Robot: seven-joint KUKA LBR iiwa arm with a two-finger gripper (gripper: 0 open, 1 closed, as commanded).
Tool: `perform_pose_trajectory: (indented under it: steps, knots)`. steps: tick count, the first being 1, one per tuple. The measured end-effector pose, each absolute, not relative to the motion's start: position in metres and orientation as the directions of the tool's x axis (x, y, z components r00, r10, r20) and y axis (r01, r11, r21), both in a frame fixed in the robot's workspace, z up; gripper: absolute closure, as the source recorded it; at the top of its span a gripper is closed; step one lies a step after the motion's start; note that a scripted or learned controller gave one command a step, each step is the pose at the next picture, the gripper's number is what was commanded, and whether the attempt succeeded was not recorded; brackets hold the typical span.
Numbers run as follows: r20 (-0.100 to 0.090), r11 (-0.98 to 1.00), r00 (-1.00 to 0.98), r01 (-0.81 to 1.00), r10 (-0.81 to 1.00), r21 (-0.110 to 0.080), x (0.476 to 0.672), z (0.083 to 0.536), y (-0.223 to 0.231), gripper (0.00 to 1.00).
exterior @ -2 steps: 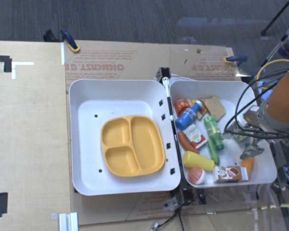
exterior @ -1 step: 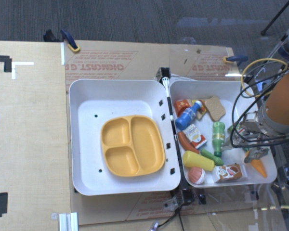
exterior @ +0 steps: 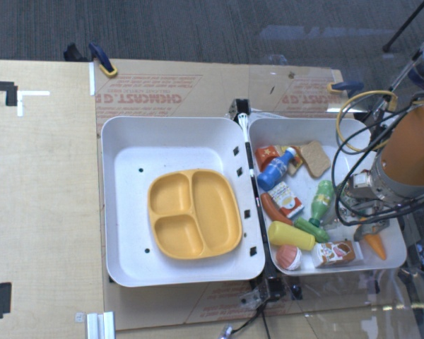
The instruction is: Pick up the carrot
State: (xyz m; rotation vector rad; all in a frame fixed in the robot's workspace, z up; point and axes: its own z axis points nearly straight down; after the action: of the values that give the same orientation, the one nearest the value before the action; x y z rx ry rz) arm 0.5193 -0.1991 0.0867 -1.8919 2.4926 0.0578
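Red print on the cardboard sheet (exterior: 198, 90) under my bins, well away from my fingers, appears upside down; I cannot read it reliably.

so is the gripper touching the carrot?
Cannot tell. In the camera view the gripper sits right above the carrot, its tip overlapping the carrot's top; no plain contact or gap visible.

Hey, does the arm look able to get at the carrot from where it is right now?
Probably yes. The carrot lies at the right bin's near right corner, beside the small carton, with nothing on top of it. The gripper is right above it.
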Motion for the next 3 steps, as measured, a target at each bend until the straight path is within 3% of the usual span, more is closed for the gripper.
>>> perform_pose_trajectory:
  steps: [1,2,3]
  knots:
    - [-0.026,0.271,-0.271,-0.963,-0.962,0.014,0.522,0.095,-0.203,1.00]
    - [-0.017,0.054,-0.054,-0.999,-0.998,0.004,0.533,0.089,-0.213,1.00]
    - [-0.023,0.060,-0.060,-0.998,-0.998,0.004,0.535,0.095,-0.211,1.00]
